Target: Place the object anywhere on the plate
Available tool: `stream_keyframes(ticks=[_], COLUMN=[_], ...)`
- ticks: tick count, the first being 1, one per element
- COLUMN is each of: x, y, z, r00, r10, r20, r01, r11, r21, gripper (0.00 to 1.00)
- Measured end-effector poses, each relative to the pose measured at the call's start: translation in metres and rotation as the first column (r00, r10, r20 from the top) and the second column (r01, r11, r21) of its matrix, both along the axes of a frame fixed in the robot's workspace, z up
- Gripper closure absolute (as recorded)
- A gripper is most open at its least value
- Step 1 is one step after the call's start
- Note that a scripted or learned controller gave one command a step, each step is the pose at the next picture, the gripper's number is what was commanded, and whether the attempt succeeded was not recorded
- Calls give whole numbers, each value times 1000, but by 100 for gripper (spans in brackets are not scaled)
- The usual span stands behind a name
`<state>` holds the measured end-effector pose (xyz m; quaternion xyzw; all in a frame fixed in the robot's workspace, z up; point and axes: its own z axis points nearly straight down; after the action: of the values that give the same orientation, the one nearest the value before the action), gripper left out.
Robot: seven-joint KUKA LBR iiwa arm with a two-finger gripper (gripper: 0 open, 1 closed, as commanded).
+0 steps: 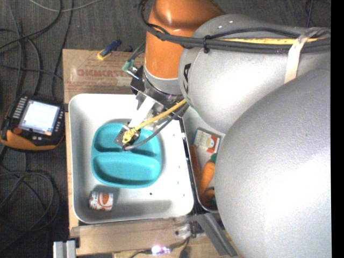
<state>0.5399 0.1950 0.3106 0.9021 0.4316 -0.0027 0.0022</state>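
The grey arm point(258, 122) reaches in from the right and bulks large over the right-hand bin, its orange band point(174, 34) sitting above the wrist. From there the wrist angles down and to the left, so the gripper point(128, 138) hangs over the upper compartment of the blue plate point(126, 168). A yellow cable point(158, 118) runs along the wrist down to the fingertips. At the tips there is a small dark and yellowish shape, too blurred to read as an object or as part of the fingers, so how far the claw is spread and whether it has hold of anything cannot be told.

The plate is smooth, glossy plastic, rounded at the corners and split by a ridge into two compartments. It lies in the left white bin point(177, 190), a shallow tray with curved walls. Below the plate, near the bin's lower left corner, a small can point(101, 200) lies on its side, with a red and white label whose writing is unreadable.

Right of the plate, past the bin wall, a small white carton point(206, 140) with a red and green print lies in the second bin. Above the plate, faded red lettering shows on brown cardboard point(102, 75).
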Motion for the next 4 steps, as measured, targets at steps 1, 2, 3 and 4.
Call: stream_keyframes(ticks=[1,2,3,4], x=[-24,-4,-48,-57], y=[38,40,-46,-48], z=[-213,-212,-215,-141], r00=[996,998,997,964], r10=[91,-54,-75,266], r20=[9,-10,28,-3], r01=[-91,54,75,-266], r11=[996,999,997,964], r21=[8,6,17,7], gripper=[100,100,100,100])
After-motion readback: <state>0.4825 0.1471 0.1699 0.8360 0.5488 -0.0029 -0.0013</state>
